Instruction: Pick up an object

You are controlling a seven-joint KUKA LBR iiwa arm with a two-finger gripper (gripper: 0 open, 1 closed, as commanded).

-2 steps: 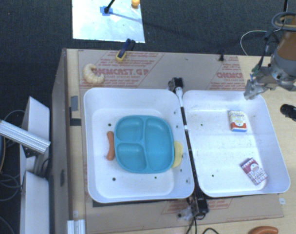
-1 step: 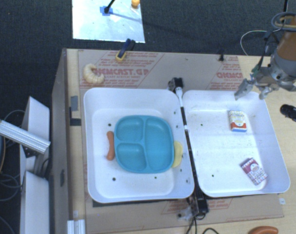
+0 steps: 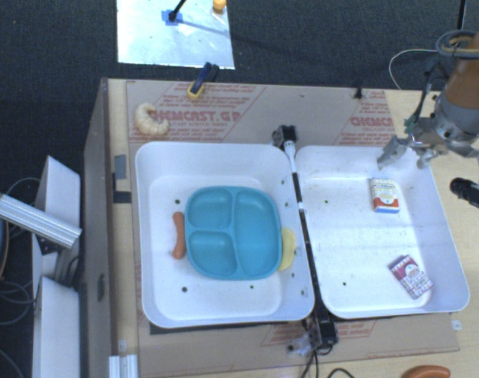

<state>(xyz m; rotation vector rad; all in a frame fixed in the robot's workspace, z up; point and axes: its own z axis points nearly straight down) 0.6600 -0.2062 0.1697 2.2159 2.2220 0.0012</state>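
Note:
In the right bin [image 3: 440,235] lie a small white box with orange and blue print [image 3: 385,195] near the back and a red and white box [image 3: 410,276] toward the front right. My gripper [image 3: 402,158] hovers over that bin's back right corner, just above and behind the white box. Its fingers [image 3: 387,153] stand apart with nothing between them. The left bin [image 3: 157,290] holds a blue divided plate [image 3: 231,232], an orange sausage [image 3: 178,235] left of it, and a yellow item [image 3: 288,247] tucked under the plate's right edge.
A black divider bar [image 3: 299,203] runs between the bins. A pale croissant-shaped toy [image 3: 150,119] and a yellow and blue tool [image 3: 200,81] lie on the cardboard behind the left bin. A shiny sheet [image 3: 175,22] with an orange ball [image 3: 218,5] lies farther back.

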